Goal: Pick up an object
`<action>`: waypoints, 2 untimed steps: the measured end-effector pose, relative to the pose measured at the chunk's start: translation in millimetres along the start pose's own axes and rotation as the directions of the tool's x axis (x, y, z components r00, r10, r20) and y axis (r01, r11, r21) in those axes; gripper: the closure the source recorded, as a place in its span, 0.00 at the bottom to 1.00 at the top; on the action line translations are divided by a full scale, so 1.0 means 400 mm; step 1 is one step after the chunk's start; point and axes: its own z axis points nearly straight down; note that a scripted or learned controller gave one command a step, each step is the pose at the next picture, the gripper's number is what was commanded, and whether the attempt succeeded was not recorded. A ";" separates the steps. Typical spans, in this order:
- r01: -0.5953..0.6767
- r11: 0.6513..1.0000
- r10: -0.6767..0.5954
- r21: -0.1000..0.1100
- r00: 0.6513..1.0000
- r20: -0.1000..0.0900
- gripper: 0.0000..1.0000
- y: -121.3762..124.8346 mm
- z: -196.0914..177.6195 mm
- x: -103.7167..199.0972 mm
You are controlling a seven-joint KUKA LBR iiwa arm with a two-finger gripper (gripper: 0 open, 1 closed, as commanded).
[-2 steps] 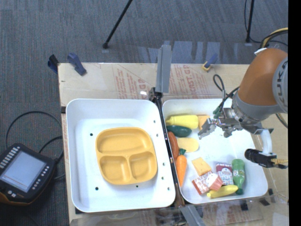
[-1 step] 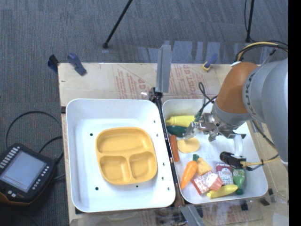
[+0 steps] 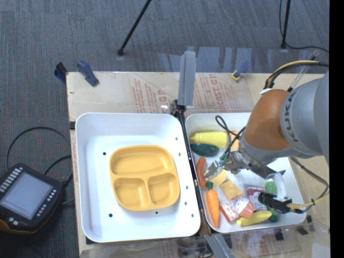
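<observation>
My gripper [image 3: 217,168] hangs low over the left half of the right bin [image 3: 298,184], below the grey and orange wrist. It sits just right of a red-orange chili [image 3: 200,170] and above a yellow cheese square [image 3: 231,189]. A yellow corn cob [image 3: 209,138] and a dark green vegetable [image 3: 206,149] lie just behind it. An orange carrot [image 3: 213,206] lies toward the bin's front. Whether anything is held is hidden by the wrist.
The left bin [image 3: 94,144] holds a yellow divided tray [image 3: 144,176]. More items crowd the right bin's front: a red packet [image 3: 235,209], a yellow banana [image 3: 256,217], a white and red packet [image 3: 255,192] and a green piece [image 3: 270,187]. A cable loops near the wrist.
</observation>
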 end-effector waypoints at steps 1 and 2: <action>-0.091 0.996 0.091 -0.001 0.996 0.001 0.00 0.046 0.001 -0.069; -0.343 0.939 0.343 0.000 0.939 -0.001 0.00 -0.080 0.000 0.007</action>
